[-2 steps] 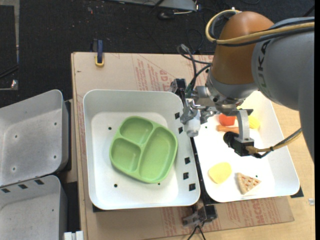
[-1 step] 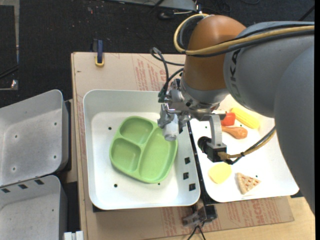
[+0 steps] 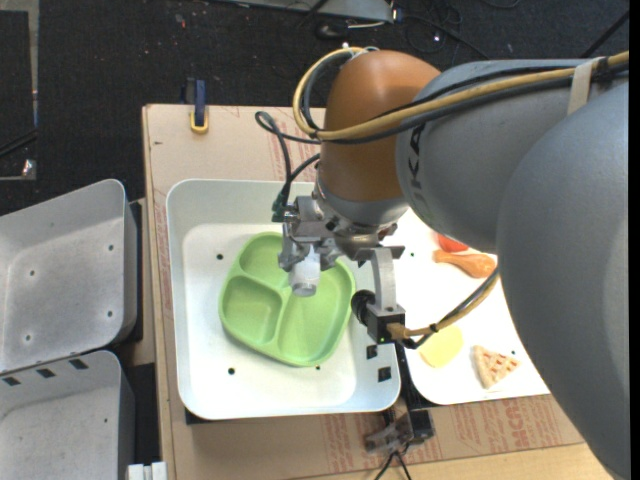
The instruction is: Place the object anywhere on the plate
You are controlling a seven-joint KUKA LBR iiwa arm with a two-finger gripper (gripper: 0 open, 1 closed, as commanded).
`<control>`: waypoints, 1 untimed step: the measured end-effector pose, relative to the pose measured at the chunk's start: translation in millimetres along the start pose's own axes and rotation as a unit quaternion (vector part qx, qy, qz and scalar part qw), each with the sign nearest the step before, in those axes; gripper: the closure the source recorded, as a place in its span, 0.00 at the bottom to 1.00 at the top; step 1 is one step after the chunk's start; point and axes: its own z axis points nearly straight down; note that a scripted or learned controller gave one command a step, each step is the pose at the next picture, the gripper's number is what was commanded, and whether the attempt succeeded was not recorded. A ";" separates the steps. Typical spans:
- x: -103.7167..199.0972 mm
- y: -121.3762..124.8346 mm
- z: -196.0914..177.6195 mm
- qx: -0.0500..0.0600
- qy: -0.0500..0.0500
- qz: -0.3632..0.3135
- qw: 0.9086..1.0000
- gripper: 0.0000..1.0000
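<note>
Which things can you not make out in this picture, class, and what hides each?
- Gripper over the plate: too small and seen end-on, so any load is unclear.
- Right bin: the arm covers most of it.
- Orange item: partly under the arm.

Arm (image 3: 500, 128) came in from the right edge, filling the upper right of frame, orange band at centre top. Wrist pointed down; gripper (image 3: 305, 278) sat left of centre, apparently carrying nothing, though the view was poor.
</note>
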 end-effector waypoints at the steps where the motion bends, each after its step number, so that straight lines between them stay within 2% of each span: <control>1: 54.8 -1.2 11.6 -0.001 0.000 0.000 1.000 1.00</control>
